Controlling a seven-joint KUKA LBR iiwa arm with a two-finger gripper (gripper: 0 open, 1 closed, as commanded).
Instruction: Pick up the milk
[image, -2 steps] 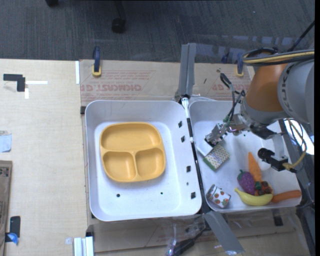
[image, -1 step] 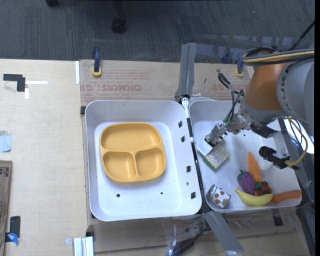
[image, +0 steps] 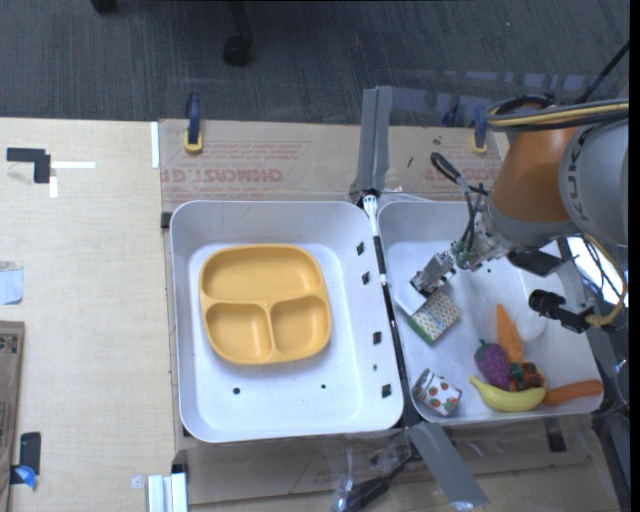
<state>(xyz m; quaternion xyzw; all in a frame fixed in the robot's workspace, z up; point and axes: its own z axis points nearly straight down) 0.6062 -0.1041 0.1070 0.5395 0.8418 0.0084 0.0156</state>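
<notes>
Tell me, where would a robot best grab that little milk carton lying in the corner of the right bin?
Probably across the milk carton's flat side walls, coming straight down from above. It lies tipped over near the bin's front-left corner, walls close by, so sideways approach looks cramped. The gripper is beside a patterned box.

Upside-down red print on cardboard sheet (image: 270, 160), not legible

Gripper (image: 434, 275) is hovering in right bin (image: 570, 428) just above patterned box (image: 437, 318), milk carton (image: 437, 393) lying at 6 o'clock, yellow tray (image: 265, 302) sitting at 9.
</notes>
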